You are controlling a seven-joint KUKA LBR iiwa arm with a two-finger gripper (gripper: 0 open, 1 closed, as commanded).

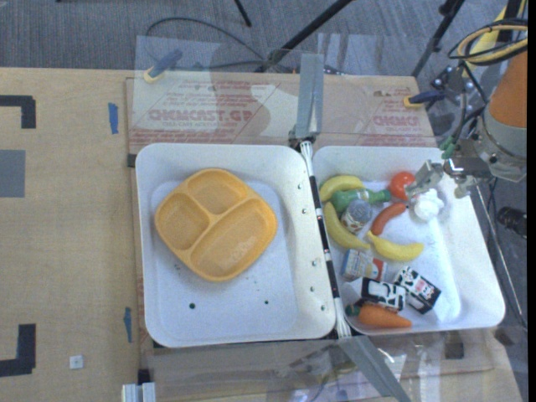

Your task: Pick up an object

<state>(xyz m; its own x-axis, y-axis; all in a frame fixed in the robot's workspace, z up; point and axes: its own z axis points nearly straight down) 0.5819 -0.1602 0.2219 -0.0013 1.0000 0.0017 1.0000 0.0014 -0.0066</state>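
The bench (59,224) carries two white bins side by side. The left bin (167,308) holds a yellow divided plate (215,223), set toward its 10 o'clock side. The right bin (473,300) holds the clutter: two bananas (368,239) curving through its centre, a red ball (402,182) toward 12 o'clock, a red-orange sausage-shaped piece (388,218) just below it, a carrot (383,316) at 6 o'clock against the near rim, and two black-and-white patterned blocks (402,291) just above the carrot. A greyish round item lies between the bananas — too small and overlapped to identify. A small carton-like item beside the lower banana is likewise unclear. The gripper (440,177) sits over the right bin at roughly 1 o'clock, its grey metal parts crossing the far rim; the arm above it is cut off at the frame's right edge. A white lump (426,206) lies directly below the gripper, touching or nearly so — which cannot be settled. Whether the fingers are open or closed cannot be told; nothing is seen held between them.
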